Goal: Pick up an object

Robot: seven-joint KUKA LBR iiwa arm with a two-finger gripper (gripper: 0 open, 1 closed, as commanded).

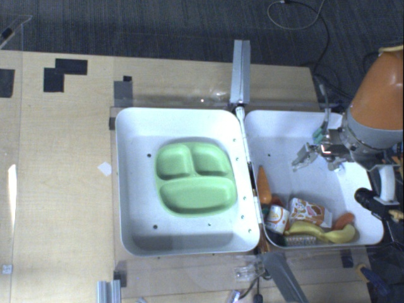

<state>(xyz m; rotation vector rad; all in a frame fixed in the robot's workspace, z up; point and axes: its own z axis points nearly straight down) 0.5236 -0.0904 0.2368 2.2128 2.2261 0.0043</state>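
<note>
My gripper (pixel 315 161) hangs over the middle of the right bin (pixel 278 137), open, with nothing between its fingers. The objects lie in a cluster along that bin's near edge, below the gripper. They are an orange carrot (pixel 262 187) against the left wall, a small can (pixel 276 218), a printed carton (pixel 309 211), a yellow banana (pixel 323 235) and a red-orange piece (pixel 344 220). The gripper is apart from all of them.
The left bin (pixel 132 169) holds a green divided plate (pixel 194 177). A metal post (pixel 240 74) stands at the back between the two bins. The arm's orange band (pixel 382 93) sits at the right edge, above the right bin's far corner.
</note>
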